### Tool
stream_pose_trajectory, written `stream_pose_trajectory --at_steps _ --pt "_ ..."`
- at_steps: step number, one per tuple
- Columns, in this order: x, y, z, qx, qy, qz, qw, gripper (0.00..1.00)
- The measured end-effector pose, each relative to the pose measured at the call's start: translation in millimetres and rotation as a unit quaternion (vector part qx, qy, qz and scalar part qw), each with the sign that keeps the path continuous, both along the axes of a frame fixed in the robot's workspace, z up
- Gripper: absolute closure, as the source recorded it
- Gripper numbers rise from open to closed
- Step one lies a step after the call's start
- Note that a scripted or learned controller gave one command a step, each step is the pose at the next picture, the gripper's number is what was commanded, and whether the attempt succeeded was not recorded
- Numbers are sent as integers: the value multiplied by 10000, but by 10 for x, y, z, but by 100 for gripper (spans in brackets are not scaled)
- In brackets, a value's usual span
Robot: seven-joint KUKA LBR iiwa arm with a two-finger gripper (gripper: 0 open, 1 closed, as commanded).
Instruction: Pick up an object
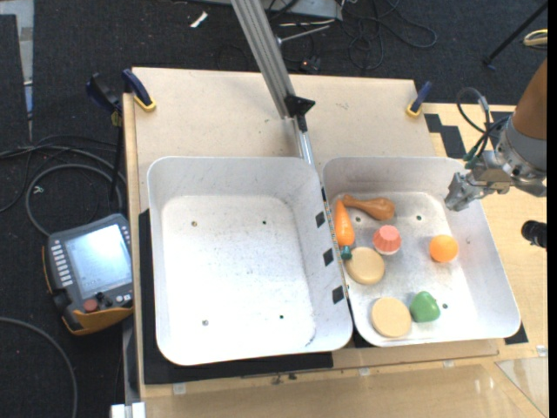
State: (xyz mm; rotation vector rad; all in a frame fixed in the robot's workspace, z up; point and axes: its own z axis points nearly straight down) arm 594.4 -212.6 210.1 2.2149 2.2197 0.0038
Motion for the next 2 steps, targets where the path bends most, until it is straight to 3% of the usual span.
stream_pose_trajectory --at_steps 1,2 --pt "-158 618 28 22 30 30 10000 100" --pt "-360 1051 91 22 36 24 10000 100"
